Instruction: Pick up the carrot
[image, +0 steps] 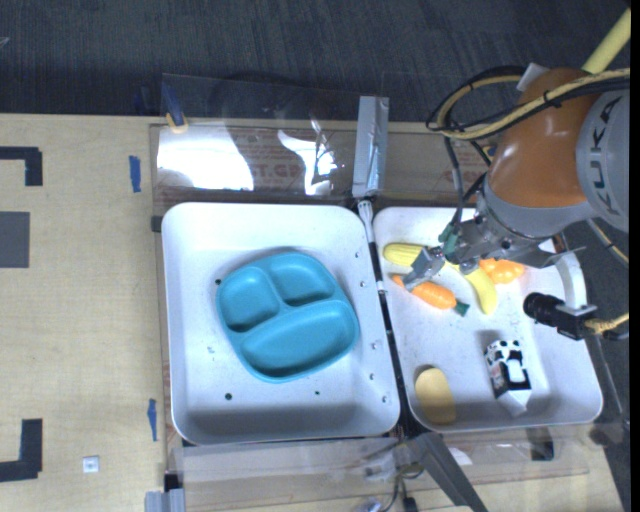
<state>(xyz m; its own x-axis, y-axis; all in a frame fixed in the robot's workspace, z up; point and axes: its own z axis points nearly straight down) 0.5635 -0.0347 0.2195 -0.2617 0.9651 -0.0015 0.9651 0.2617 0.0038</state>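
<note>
The carrot (434, 295) is a small orange piece with a green end. It lies on the floor of the right bin (560, 400), near that bin's left wall and towards the back. My gripper (437, 257) hangs just behind and above the carrot, with its tip close to the carrot's left end. A yellow toy (402, 254) lies just left of the gripper. I see nothing gripped. The arm's orange band (535, 150) covers the bin's back right corner.
A yellow banana (484, 288) and an orange piece (502, 270) lie just right of the carrot. A milk carton (508, 372) and a tan round piece (433, 392) sit nearer the front. The left bin (190, 250) holds a blue divided plate (286, 312).
</note>
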